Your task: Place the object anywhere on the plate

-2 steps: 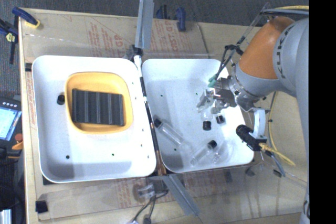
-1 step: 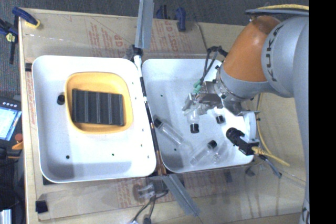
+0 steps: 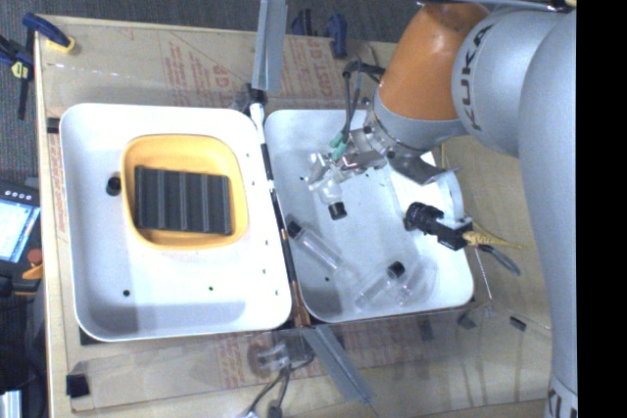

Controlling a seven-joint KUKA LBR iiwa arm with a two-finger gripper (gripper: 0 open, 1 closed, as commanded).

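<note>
2 white bins sit side by side, and the yellow plate (image 3: 181, 148) lies in the left bin (image 3: 157, 308), near its middle. A black ridged slab (image 3: 184, 200) rests flat on the plate and covers most of its centre. Just off the plate's left rim, on the bin floor, sits a small black knob (image 3: 114, 183).

All the other loose pieces are to the right of the plate, across the divide in the right bin (image 3: 294, 134), and none of them touches the plate. The nearest to it is a clear tube (image 3: 318, 252), lying slantwise. Farther from the plate is a small dark-capped piece (image 3: 336, 208), and farthest is a clear bottle (image 3: 384, 284) with a black cap, on its side.

The grey arm (image 3: 509, 83) and its orange band (image 3: 431, 54) reach in over the right bin. The gripper (image 3: 326, 169) hangs low, well apart from the plate and just above the small dark-capped piece. I cannot tell whether the gripper is open or closed, and I see nothing held in it.
</note>
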